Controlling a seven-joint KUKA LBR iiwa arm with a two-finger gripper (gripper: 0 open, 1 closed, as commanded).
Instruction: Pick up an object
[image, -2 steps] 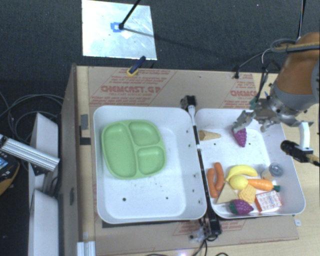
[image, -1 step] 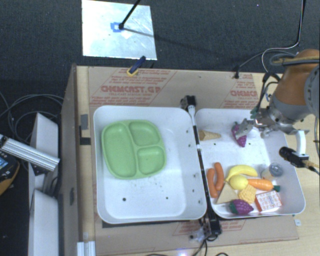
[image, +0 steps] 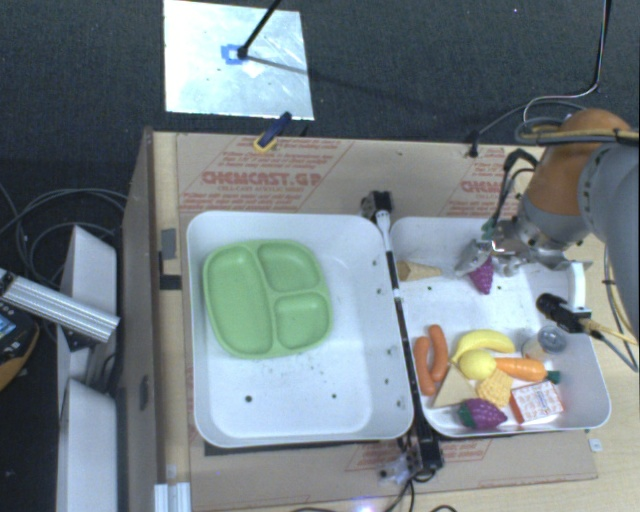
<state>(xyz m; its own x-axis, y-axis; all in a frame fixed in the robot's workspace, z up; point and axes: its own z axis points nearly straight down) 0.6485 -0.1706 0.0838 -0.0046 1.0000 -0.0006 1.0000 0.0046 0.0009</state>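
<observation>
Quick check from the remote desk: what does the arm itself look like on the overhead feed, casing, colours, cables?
The grey KUKA arm has smooth rounded casing with an orange band above the wrist. The wrist section below is tan-orange and bulbous. Thin dark cables loop beside it down to the metallic silver two-finger gripper. No markings are legible.

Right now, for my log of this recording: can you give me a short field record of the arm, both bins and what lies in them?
arm: reaches in from the right, gripper over the right bin's far end
at gripper: small purple item, grip unclear
left bin: green divided plate
right bin near end: toy banana, carrot, purple grapes, sausages
</observation>
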